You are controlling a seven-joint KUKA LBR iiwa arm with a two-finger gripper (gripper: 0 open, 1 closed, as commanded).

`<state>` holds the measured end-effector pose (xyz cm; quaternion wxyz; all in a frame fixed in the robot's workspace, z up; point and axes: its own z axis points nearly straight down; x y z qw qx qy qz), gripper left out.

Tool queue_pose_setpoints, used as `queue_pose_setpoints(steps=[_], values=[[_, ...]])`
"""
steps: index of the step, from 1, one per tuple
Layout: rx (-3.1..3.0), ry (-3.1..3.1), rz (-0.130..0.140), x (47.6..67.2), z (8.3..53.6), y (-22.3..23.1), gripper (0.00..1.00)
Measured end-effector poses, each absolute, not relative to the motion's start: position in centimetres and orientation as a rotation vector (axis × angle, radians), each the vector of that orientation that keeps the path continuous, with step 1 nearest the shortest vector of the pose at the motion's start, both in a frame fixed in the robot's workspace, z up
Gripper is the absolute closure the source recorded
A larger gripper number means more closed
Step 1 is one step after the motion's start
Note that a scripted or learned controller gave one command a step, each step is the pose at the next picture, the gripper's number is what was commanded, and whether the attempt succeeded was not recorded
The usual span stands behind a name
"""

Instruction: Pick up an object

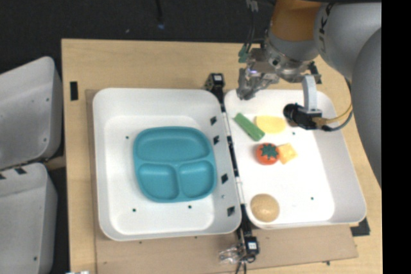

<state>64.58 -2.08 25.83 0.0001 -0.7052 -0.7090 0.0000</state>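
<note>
Fingers (pixel 247 88) hard to make out above the green stick (pixel 248 126).

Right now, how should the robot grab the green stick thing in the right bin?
Probably from straight above, closing across the middle of the green stick. It lies flat and slanted, long and thin, so its narrow width suits two fingers. The fingers should go crosswise to its length. Its lower end sits close to the yellow piece, so gripping nearer the upper left half leaves more room. The gripper hangs just above it.

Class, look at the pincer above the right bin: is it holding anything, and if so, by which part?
Nothing is held. The pincer hangs over the right bin's far corner, above the green stick, with nothing between its fingers.
</note>
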Motion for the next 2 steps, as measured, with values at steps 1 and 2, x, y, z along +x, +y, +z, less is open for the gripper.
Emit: queue_pose_setpoints(steps=[1,2], values=[[-2.213,-2.226,0.002,65.1,24.3,2.8,1.0],[-2.212,-2.226,0.004,64.8,23.7,8.5,1.0]])
